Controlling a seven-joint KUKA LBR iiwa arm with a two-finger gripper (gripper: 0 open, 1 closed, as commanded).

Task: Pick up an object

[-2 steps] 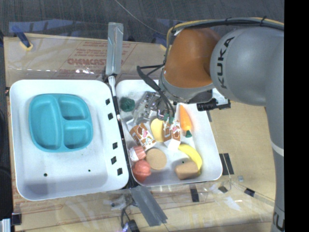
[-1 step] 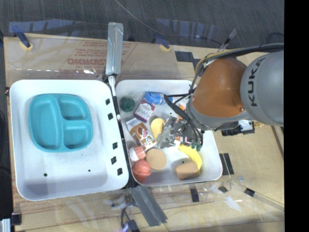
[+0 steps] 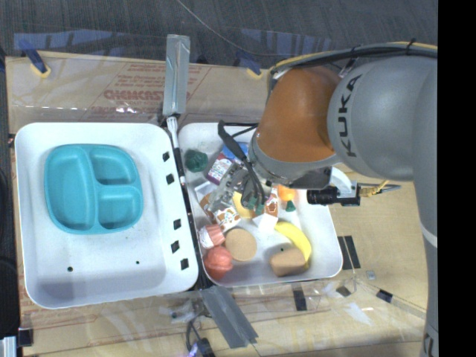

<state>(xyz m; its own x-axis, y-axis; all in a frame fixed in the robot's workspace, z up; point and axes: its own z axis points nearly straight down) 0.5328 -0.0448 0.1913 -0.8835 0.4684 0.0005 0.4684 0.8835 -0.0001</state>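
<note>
The right bin (image 3: 327,262) holds a crowd of toy foods: a yellow banana (image 3: 295,237), a tan round piece (image 3: 241,245), a red ball (image 3: 218,261), a brown bread-like piece (image 3: 287,260), a dark green piece (image 3: 196,159) and a purple-labelled packet (image 3: 219,171). My gripper (image 3: 236,192) reaches down into the middle of the pile from under the orange wrist band (image 3: 297,117), beside a yellow piece (image 3: 244,201). The arm hides the bin's back right part.
The left bin (image 3: 89,274) holds a teal divided tray (image 3: 93,187). A grey strip (image 3: 175,76) rises between the bins at the back. Cardboard (image 3: 89,80) lines the bench behind them, and tape marks lie at the front right (image 3: 349,251).
</note>
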